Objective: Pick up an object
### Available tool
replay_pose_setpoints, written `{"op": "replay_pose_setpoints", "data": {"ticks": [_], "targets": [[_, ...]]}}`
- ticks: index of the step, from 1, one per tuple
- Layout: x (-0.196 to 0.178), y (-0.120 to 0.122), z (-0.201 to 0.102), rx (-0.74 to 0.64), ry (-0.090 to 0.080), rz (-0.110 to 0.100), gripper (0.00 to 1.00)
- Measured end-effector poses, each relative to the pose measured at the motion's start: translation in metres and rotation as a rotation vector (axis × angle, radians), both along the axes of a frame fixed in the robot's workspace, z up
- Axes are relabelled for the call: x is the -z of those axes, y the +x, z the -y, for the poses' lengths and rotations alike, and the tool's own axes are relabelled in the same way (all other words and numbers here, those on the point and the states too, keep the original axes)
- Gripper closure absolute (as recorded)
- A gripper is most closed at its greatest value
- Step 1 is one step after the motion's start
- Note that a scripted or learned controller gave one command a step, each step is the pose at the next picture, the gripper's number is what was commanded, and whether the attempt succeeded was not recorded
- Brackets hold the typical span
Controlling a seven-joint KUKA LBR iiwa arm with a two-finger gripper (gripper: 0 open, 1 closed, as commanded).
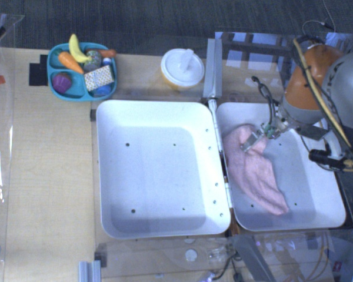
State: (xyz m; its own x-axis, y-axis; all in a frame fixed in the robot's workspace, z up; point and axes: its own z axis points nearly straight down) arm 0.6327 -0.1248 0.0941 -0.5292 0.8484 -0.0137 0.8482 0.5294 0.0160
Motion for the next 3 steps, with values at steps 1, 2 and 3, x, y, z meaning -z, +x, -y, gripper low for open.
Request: {"op": "replay_pose_setpoints", "data": {"ticks": [1,2,3], "targets": [[-0.012,0.002,-0.002,-0.002,0.002,0.004,1.00],[0.002,0.039,0.009,-0.100,0.000,-0.014,1.00],[-0.094,0.033,-0.060,-0.059,0.002,-0.012,1.00]]}}
